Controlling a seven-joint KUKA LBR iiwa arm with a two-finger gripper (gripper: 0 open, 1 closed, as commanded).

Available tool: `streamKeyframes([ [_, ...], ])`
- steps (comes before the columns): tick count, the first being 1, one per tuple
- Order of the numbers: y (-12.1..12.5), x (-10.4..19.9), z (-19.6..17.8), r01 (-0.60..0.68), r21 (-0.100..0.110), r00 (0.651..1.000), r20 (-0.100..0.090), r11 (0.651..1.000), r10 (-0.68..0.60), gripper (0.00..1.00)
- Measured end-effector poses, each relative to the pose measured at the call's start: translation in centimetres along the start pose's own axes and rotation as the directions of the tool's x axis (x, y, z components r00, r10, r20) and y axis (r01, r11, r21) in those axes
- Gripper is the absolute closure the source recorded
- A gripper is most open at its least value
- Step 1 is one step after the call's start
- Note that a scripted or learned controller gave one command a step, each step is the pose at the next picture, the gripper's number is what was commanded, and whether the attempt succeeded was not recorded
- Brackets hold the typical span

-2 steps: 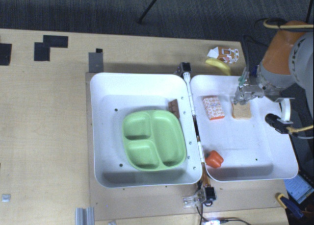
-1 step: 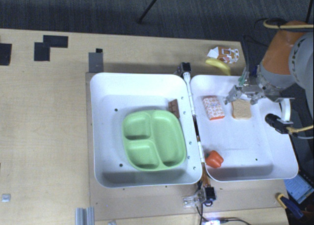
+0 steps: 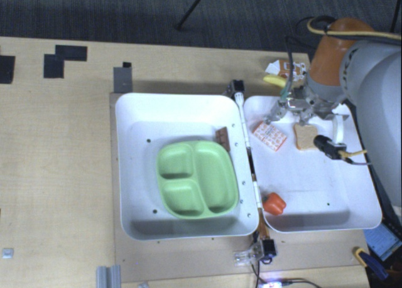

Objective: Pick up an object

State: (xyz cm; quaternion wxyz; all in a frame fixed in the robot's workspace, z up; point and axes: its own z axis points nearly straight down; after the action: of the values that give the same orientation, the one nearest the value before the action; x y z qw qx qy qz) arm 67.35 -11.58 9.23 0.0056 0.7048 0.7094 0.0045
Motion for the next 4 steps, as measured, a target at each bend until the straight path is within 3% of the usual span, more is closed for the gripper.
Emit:
streamKeyframes([
  [1, 0.3, 0.0, -1.3, 0.005, -0.010, 1.000, 0.002, 1.000, -0.005, 1.00],
  [2, 0.2, 0.1, -1.2, 0.005, -0.009, 1.000, 0.002, 1.000, -0.005, 0.00],
  [3, -1.9, 0.6, 0.3, -0.003, 0.002, 1.000, 0.002, 1.000, 0.003, 0.00],
  [4, -1.7, 0.5, -1.0, -0.001, -0.003, 1.000, 0.004, 1.000, 0.001, 1.00],
])
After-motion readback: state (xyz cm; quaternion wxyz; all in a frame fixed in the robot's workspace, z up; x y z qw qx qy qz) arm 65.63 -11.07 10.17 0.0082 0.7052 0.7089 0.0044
